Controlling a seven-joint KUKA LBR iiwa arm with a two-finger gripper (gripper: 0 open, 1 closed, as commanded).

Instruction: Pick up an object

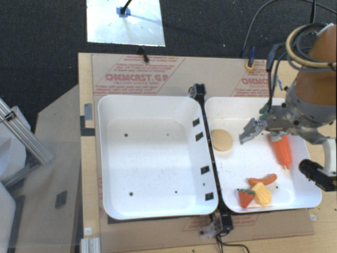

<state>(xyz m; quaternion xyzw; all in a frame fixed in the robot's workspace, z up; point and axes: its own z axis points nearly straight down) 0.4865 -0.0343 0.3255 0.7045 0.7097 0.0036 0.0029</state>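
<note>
From where I stand, the arm (310, 83) is reaching in from the right and hangs over the right bin (300, 196), with the end effector (251, 131) above the bin's upper middle part. The view does not let me tell the state of the end effector, and I see no object held by it.

All the objects are in the right bin. A round tan disc (221, 140) lies near the divider, just beside the end effector on its left. An orange carrot (283, 150) lies near the right side, partly under the arm. At the lower part of the bin there is a small group: a sausage (263, 180), a yellow piece (263, 194) and a strawberry (245, 197), which are touching or almost touching. The left bin (113, 194) holds no objects.

I judge that the task is at the approach step; nothing is picked yet. The next move, I think, calls for choosing one target. The disc is nearest, but it is flat and may be difficult to pinch. The carrot looks easier, so the arm would need to line up above it and then descend.
</note>
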